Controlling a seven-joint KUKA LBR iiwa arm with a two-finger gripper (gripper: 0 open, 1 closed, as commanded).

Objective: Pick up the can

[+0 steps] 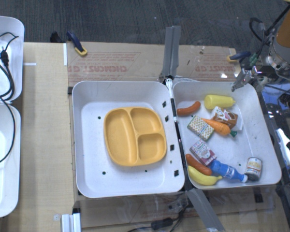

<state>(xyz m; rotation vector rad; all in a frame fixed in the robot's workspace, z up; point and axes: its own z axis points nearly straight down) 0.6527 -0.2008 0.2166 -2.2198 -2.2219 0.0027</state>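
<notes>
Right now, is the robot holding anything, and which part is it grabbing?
Nothing is held. The gripper hangs over the far right corner of the right bin, with nothing in it. The can lies untouched in that bin's near right corner.

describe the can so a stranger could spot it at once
Look in the right bin, at its near right corner. The can lies there, just beside the cap of the blue bottle. It is the only small metal cylinder, with a white and orange label.

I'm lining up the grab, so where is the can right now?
In the camera view, the can lies in the near right corner of the right bin, just right of the blue bottle and away from the gripper.
</notes>
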